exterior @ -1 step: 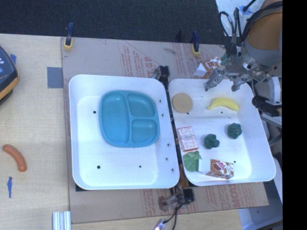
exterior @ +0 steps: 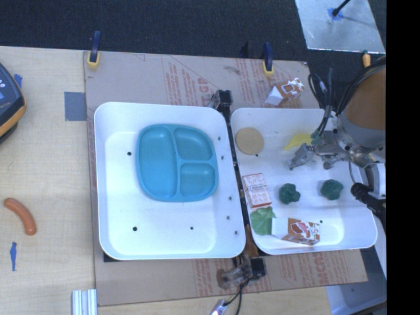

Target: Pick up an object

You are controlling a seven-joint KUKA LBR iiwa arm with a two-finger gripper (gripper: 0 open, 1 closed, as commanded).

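Note:
My gripper [exterior: 314, 161] hangs over the upper right part of the right bin [exterior: 357, 241], open, with nothing between its fingers. A yellow piece [exterior: 298, 140] lies just to its upper left. Two dark green broccoli pieces [exterior: 289, 193] [exterior: 331, 189] lie below it, apart from the fingers. A tan round disc [exterior: 249, 140] sits at the bin's top left. A red and white packet [exterior: 256, 189] lies by the left wall. A light green leafy piece [exterior: 262, 220] and a white and brown packet [exterior: 298, 230] lie along the front.
The left bin [exterior: 111, 235] holds a blue divided plate [exterior: 177, 163]. A small brown and white packet [exterior: 286, 92] lies on the cardboard behind the right bin. A sausage [exterior: 21, 215] rests on the bench at far left, near a dark device [exterior: 8, 104].

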